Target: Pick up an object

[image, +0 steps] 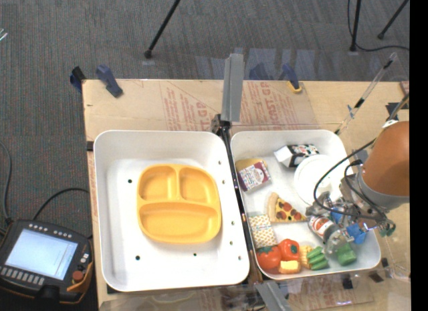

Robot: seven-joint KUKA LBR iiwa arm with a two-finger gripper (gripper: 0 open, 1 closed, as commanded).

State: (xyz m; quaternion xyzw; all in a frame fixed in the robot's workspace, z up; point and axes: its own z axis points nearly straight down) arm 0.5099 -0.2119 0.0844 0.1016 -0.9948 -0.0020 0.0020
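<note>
My gripper [340,228] is low in the right bin [332,136], near its front right corner, below the arm's orange band [396,159]. It sits right over a red and white can [322,225], with a green block [346,256] just in front of it. A blue piece [359,233] shows beside the gripper. To the left lie a pizza slice [285,209], a checkered cracker [262,230], a red tomato [270,258] and a green toy vegetable [315,258].
The left bin [114,169] holds a yellow divided plate [179,202]. At the back of the right bin are a purple packet [253,174], a black and white carton [297,154] and a white round dish [315,177]. A tablet [41,255] lies at the lower left.
</note>
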